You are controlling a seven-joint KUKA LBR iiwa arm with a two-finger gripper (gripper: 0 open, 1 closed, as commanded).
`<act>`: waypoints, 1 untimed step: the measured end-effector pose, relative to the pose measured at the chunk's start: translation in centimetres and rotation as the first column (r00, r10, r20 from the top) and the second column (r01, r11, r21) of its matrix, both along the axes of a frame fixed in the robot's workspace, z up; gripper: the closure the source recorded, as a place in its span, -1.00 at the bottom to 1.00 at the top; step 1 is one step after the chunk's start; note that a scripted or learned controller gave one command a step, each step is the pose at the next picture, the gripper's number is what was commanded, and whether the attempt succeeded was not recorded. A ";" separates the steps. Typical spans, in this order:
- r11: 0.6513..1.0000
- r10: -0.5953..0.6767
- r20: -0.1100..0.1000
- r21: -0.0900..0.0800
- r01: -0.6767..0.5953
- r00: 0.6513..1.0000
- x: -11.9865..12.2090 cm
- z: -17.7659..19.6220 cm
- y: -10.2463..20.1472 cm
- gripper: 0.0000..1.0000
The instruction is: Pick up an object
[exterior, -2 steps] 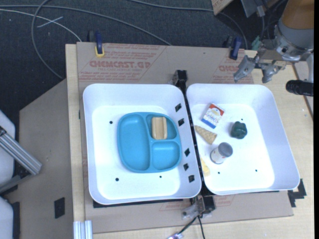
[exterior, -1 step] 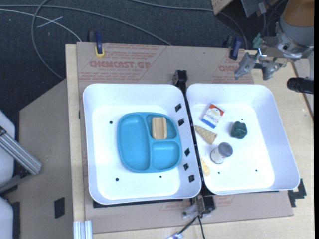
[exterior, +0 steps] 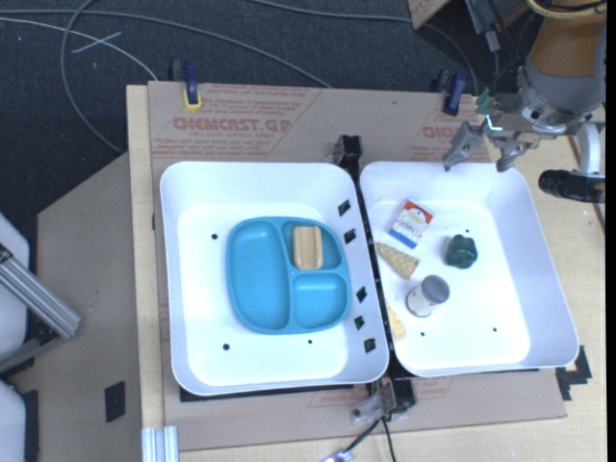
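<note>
Above the far rim of the right shallow white bin [exterior: 539, 258], the grey two-finger tool [exterior: 478, 153] hangs with its fingers spread apart, gripping nothing. Inside that bin lie a small red-and-white carton [exterior: 410, 223], a tan wedge [exterior: 397, 259], a dark green rounded lump [exterior: 461, 250] and a grey cylinder [exterior: 426, 295], near one another. The left bin [exterior: 192, 258] carries a blue divided plastic tray [exterior: 286, 273] containing a tan block [exterior: 307, 247].
</note>
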State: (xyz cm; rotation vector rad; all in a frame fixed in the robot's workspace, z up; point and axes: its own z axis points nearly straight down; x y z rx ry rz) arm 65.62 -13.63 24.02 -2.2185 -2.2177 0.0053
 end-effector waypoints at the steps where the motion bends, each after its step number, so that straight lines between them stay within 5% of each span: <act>1: 1.000 0.001 -0.001 0.000 -0.001 1.000 0.9 -5.4 -0.2 -1.00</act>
